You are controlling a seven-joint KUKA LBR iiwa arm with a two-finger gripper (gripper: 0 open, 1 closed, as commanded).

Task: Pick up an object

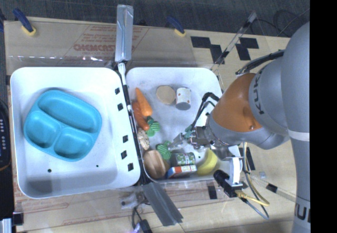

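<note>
The arm [274, 105] reaches into the right bin [202, 77]. Its gripper [185, 140] sits low among the clutter; finger state cannot be determined. A small can [184, 165] lies just below it, a yellow fruit [209, 162] beside that.

cardboard sheet [95, 42]: red print along the back edge behind the bins; the largest line looks like "CHEMCAST", faint and partly washed out by glare, with smaller red lines above and below it too small to read
robot arm [274, 105]: dark letters "KU" on the grey casing just beside the orange band, the rest of the word turned out of sight
small carton [183, 166]: a coloured label on its side in the right bin, the print too small and blurred to make out
</note>
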